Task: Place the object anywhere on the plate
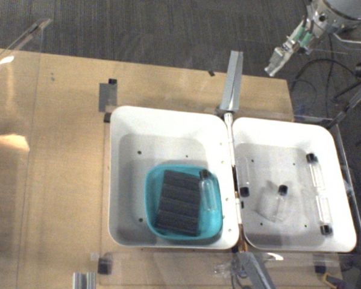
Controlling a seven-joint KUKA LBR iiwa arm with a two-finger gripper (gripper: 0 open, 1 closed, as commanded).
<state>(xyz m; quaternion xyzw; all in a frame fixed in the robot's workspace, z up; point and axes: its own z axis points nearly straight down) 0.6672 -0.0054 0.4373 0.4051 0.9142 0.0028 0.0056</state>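
Lying on the right side of the teal plate (155,221), well apart from the claw (274,66) and far below and left of it in the picture, the small clear bottle (208,194) with a dark cap seemed already placed, so the task looked as good as done. It rested just beside a dark ridged block (178,202) that took up most of the plate, and the plate sat in the left bin (120,168). If that bottle was the object meant, little was left but for the arm to keep away. Nearer the claw, the right bin (342,173) held several more clear tubes with dark caps: one (244,177) by its left wall, one (278,203) near the middle, and two (315,172) (323,216) along its right side. None lay between claw and plate. A grey metal bar (233,83) stood just left of the claw, above where the bins met. The claw itself hung beyond the bench (46,164), over the dark floor; whether it was open or closed could not be told, and nothing showed in its grasp.
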